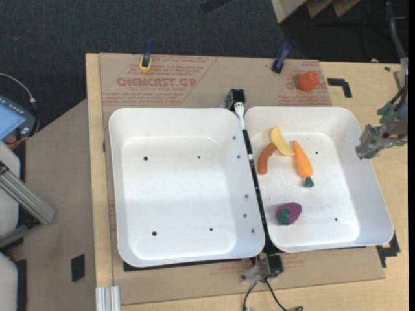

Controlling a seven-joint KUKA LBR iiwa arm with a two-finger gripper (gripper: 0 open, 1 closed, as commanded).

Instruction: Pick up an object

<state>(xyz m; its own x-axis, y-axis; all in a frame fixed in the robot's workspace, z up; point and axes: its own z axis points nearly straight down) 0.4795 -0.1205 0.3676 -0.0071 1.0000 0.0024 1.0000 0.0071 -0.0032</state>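
The right bin point(343, 229) holds several toy foods. A yellow banana point(281, 141) lies beside a curved orange-brown sausage point(266, 158). Just right of them is an orange carrot point(302, 161) with a green tip. A purple bunch of grapes point(288, 213) sits nearer the bin's front. My gripper point(371, 144) hangs over the right bin's right rim, well to the right of the carrot and apart from every item. Nothing shows in its grasp.
The left bin point(175, 238) lies alongside, divided from the right one by a black strip point(249, 167). A red toy point(308, 81) rests on the cardboard behind the right bin. Two clamps point(146, 58) pin the board's far edge.
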